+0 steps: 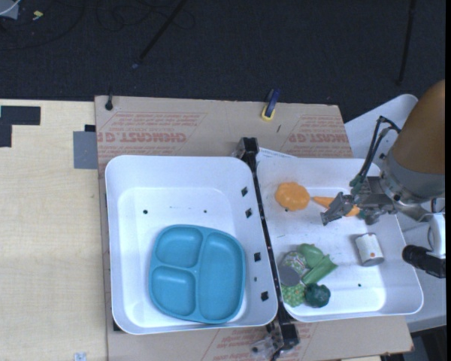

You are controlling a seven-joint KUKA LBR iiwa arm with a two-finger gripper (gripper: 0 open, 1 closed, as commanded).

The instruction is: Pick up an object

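Note:
The right bin [397,301] holds an orange object with a round head [292,195] and a thin handle running right. My gripper [341,208] hangs low over that handle's right end, and a bit of orange shows just beside it. A small white and grey cylinder [369,248] lies on the bin floor just below and right of the gripper. At the bin's front left lies a heap of green items [311,265] with a dark green lump [316,295] and a grey piece [291,275].
The left bin [135,173] holds a blue divided plate [197,273]. A black divider [259,224] runs between the two bins. A black part [425,260] juts over the right bin's right rim. The arm's body [421,145] looms over the bin's far right corner.

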